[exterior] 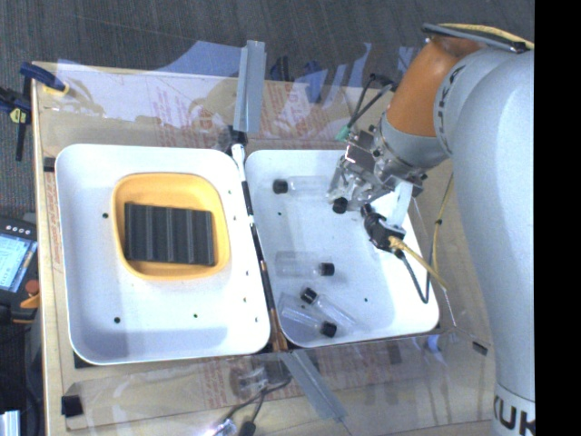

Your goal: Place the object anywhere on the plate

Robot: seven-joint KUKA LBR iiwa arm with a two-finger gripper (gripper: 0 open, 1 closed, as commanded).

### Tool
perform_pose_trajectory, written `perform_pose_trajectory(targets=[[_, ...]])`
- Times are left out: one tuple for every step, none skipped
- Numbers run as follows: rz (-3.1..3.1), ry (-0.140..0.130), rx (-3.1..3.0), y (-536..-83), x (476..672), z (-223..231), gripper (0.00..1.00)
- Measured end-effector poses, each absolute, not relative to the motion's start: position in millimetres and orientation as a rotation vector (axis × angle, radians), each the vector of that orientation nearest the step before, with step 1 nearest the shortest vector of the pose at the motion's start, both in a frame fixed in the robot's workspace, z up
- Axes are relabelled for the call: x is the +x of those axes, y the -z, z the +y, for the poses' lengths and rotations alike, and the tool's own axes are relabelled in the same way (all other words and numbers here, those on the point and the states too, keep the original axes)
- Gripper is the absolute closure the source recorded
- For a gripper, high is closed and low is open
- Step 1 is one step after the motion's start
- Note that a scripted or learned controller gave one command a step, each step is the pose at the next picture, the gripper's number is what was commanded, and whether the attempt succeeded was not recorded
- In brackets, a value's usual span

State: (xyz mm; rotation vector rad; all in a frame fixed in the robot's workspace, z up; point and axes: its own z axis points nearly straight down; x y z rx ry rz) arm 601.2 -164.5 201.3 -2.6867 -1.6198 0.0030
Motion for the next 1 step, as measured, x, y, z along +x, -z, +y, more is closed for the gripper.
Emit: perform_pose_trajectory(targets=[[-1.809, -0.003, -2.566, -240.5, 601.9, -96.2, 1.0]])
